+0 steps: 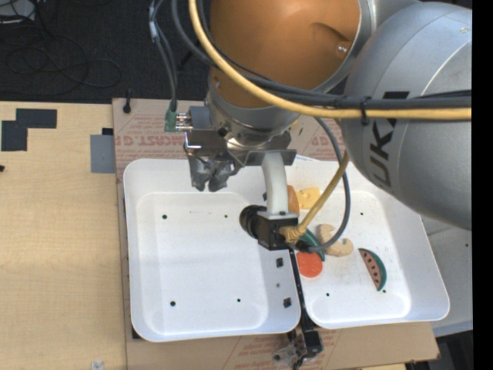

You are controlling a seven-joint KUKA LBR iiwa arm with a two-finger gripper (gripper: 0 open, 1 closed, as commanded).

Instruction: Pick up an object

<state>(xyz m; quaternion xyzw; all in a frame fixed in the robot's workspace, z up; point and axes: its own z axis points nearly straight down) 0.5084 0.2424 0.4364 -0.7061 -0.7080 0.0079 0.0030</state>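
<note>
In the camera view the gripper (209, 174), finger state indeterminate, hangs at frame centre over the left bin (154, 284), while the right bin (400, 299) holds a watermelon slice (374, 268), red disc (310, 265), yellow piece (306, 198) and tan piece (336, 246).

The two bins (200, 284) look like smooth, glossy white plastic; the table (54, 230) is matt light wood; the arm (416, 91) has satin grey metal.
</note>
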